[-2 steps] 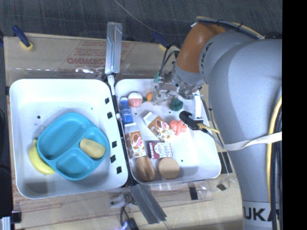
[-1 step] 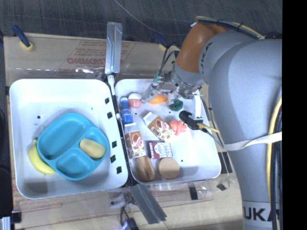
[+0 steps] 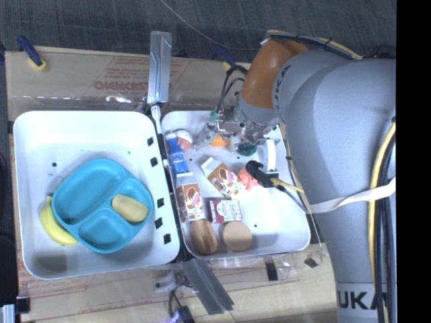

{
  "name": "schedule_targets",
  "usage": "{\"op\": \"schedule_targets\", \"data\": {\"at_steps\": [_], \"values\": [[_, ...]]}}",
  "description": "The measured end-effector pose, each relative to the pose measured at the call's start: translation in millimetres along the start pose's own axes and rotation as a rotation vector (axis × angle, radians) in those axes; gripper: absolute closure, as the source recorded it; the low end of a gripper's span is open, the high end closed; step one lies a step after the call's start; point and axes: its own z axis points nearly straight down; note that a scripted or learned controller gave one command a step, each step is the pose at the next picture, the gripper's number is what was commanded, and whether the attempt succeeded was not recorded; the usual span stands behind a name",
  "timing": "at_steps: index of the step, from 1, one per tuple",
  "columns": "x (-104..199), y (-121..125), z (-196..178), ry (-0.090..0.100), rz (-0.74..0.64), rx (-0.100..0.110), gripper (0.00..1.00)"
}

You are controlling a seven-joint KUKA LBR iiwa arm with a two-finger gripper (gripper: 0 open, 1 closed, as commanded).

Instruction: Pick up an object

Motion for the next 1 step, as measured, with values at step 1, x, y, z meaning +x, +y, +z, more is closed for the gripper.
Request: {"op": "schedule_targets", "data": {"at_steps": [1], "values": [[0.1, 0.3, -0.6, 0.0, 0.0, -0.001, 0.0]]}}
